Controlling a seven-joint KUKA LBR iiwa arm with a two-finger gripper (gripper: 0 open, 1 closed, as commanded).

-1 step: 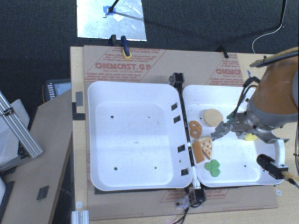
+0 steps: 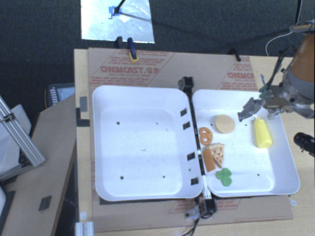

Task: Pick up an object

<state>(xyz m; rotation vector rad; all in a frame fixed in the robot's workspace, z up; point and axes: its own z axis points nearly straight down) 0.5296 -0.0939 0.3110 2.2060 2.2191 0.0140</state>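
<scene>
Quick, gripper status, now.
Gripper: cannot be told; it hangs over the right bin, between the round tan piece and the yellow bottle, with nothing seen between its tips.

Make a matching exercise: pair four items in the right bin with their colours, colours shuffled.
Items:
1. bottle
2. pretzel
3. round disc
4. leafy piece

Colours:
A. green
B. tan
C. yellow
D. orange-brown

Pairs: 1-C, 2-D, 3-B, 4-A
</scene>
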